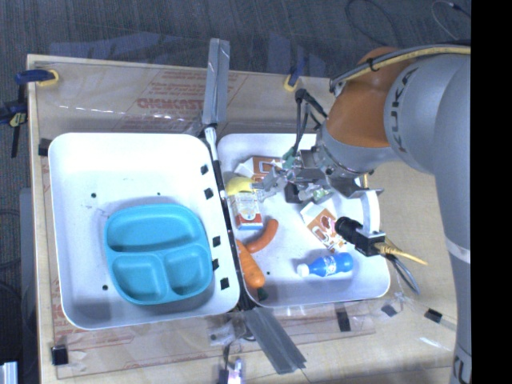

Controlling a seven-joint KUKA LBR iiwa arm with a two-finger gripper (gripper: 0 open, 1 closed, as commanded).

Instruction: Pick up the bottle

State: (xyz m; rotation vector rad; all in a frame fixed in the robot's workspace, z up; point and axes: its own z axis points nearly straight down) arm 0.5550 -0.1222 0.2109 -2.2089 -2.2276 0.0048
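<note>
Camera view: bottle (329, 266) lies apart; hand (282, 178) grip unclear, over sausage (261, 236), carton (322, 226).

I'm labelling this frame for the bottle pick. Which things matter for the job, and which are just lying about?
For the job:
- bottle, lying in the right bin
- claw, over the bin's far side

Lying about:
- blue tray in the left bin
- carrot
- sausage
- small carton

Grey arm (432, 110) with orange band, black cables, metallic end effector (298, 176).
</note>
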